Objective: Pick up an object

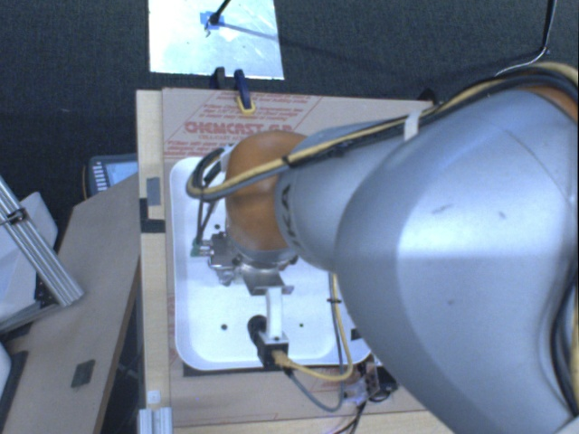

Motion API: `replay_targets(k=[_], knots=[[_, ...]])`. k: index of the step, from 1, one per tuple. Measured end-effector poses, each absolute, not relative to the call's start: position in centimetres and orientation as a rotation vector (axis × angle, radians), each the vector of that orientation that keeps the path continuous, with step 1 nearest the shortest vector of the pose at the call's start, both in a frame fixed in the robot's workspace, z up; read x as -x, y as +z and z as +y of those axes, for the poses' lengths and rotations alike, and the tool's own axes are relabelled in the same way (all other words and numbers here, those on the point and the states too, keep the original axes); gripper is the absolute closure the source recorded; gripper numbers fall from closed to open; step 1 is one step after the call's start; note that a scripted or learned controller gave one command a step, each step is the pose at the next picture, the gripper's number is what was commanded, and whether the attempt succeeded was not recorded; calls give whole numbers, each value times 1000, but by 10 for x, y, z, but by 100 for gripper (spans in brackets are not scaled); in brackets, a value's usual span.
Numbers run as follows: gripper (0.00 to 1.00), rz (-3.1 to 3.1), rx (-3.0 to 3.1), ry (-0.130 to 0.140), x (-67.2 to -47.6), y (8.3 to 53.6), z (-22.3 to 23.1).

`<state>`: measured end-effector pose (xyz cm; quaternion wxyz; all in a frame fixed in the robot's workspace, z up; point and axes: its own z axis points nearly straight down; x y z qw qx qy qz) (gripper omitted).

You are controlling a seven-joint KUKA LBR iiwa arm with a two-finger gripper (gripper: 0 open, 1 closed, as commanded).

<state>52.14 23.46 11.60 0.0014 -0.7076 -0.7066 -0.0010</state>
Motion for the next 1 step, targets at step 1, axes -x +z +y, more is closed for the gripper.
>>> replay_targets(k=[1], knots=[[100, -2216, 2222, -3, -522, 126, 234]])
